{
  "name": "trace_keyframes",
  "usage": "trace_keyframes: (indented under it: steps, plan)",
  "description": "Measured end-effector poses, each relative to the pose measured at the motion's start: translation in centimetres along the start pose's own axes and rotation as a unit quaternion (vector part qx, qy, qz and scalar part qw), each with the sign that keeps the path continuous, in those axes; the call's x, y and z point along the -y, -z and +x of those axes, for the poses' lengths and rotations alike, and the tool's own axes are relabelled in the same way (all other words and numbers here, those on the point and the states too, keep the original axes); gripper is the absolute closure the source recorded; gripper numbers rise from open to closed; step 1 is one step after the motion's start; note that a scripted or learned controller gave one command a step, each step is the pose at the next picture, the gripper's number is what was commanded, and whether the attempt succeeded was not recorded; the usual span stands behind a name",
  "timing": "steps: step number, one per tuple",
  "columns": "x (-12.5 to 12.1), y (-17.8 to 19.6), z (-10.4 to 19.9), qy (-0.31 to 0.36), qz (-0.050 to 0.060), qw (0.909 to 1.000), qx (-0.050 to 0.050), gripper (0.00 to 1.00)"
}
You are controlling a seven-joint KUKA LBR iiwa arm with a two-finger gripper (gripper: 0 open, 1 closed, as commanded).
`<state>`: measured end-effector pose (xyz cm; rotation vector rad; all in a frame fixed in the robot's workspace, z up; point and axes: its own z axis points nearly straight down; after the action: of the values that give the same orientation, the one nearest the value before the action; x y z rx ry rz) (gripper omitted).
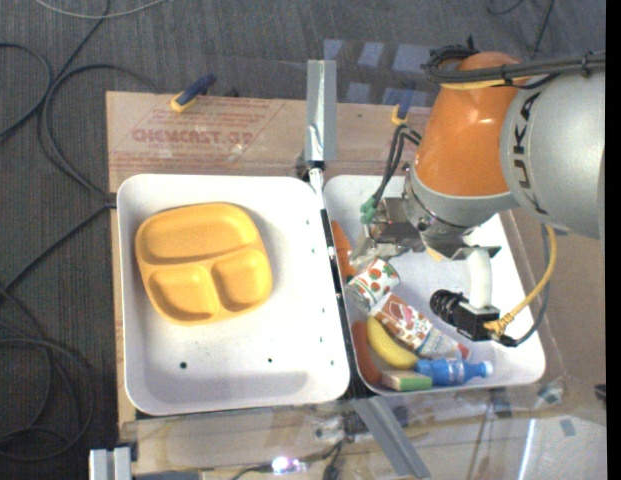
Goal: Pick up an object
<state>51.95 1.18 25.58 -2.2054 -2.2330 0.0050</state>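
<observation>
My gripper (386,240) hangs over the upper left part of the right bin (520,360), mostly hidden under the orange and grey wrist. Just below it a red and white patterned can (373,286) lies on its side. Toward the bin's front lie a red and white packet (406,324), a yellow banana (383,345), a blue bottle (450,371) and a small pink and green block (404,380). A slim orange-red thing (338,248) lies along the bin's left wall.
The left bin (190,368) holds a yellow divided plate (203,260) in its upper left. A metal bar (319,118) stands behind the gap between the bins. The arm covers the back of the right bin.
</observation>
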Motion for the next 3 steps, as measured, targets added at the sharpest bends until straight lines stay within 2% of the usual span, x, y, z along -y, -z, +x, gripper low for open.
trace_keyframes:
  steps: [1, 2, 3]
  plan:
    - [1.9, -5.4, -5.9, 0.04, 0.0, 0.9992, 0.0, 1.0]
    - [-3.5, -2.0, -9.3, 0.002, -0.001, 1.0, 0.001, 1.0]
    - [-1.1, -2.7, -10.5, -0.02, 0.0, 0.9998, 0.001, 1.0]
